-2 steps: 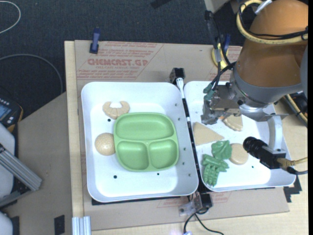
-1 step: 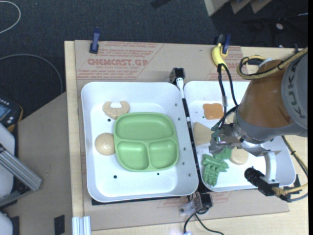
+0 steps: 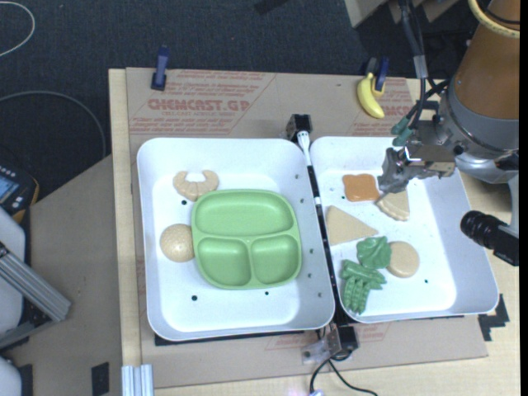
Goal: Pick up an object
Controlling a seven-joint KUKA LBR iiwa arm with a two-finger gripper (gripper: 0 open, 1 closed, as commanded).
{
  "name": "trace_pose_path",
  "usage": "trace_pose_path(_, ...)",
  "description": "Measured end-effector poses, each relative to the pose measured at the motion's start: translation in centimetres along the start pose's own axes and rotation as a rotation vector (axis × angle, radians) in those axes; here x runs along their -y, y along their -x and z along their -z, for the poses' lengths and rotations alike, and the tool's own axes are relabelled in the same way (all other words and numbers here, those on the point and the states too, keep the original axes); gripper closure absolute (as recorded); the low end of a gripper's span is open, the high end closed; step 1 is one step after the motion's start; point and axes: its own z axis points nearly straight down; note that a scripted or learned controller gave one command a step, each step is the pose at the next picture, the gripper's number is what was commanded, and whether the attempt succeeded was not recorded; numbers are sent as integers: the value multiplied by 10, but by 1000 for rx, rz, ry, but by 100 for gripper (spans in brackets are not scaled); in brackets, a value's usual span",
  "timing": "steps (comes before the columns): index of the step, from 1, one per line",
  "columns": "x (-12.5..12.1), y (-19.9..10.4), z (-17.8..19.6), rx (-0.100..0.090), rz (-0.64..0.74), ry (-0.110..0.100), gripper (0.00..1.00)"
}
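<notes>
The big brown surface is carrying two white bins side by side. The grey and orange arm is reaching in over the right bin, and the left bin is lying far off from the gripper. A big green plate is sitting in that far bin, well away. The gripper is hanging low over the right bin, and it is looking too dark and small to tell if it is set wide or narrow. I am guessing it is getting ready to grab a toy food, and nothing is showing as held yet. A pale triangle is lying near the gripper, below it and toward the left bin. An orange square is lying just beside the gripper on that same side. A small pale piece is lying right under the tip, maybe touching it, so this is looking like the thing to pick. To do this well, the gripper should be coming straight down over one toy alone, because the orange square and the small pale piece are sitting so close that it could be catching both or pushing one away.
</notes>
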Motion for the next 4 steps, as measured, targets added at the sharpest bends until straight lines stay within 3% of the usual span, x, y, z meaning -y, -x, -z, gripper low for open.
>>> trace_pose_path(1, 1, -51, 27, 1, 2, -13, 100)
trace_pose_path(2, 0, -34, 75, 2, -3, -12, 100)
trace_pose_path(3, 4, 4, -31, 4, -9, -31, 100)
trace_pose_path(4, -6, -98, 68, -3, 8, -7, 100)
